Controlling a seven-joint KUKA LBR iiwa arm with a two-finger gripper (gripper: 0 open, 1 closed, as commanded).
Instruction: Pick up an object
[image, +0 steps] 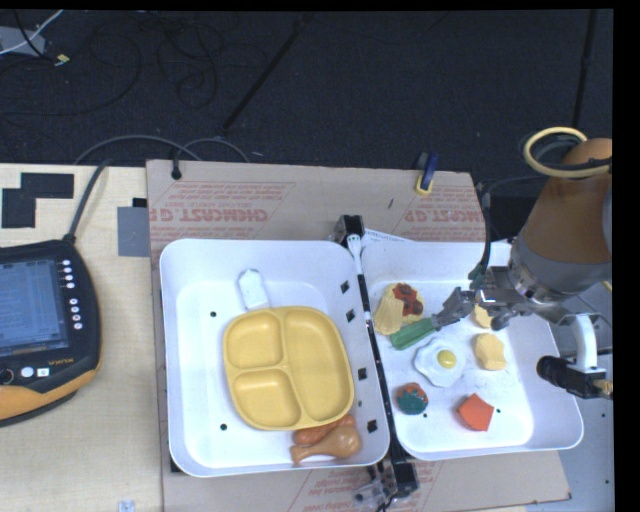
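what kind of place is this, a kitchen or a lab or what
Most likely a robotics lab bench, not a kitchen. A robot arm reaches over two white bins of toy food such as a fried egg, a control pendant lies on the bench, and loose cables trail behind.

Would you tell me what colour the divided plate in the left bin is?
The divided plate is yellow, seen plainly in the camera view.

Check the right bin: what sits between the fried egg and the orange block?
Nothing. In the camera view, the stretch between the fried egg and the orange block is bare white floor of the right bin.
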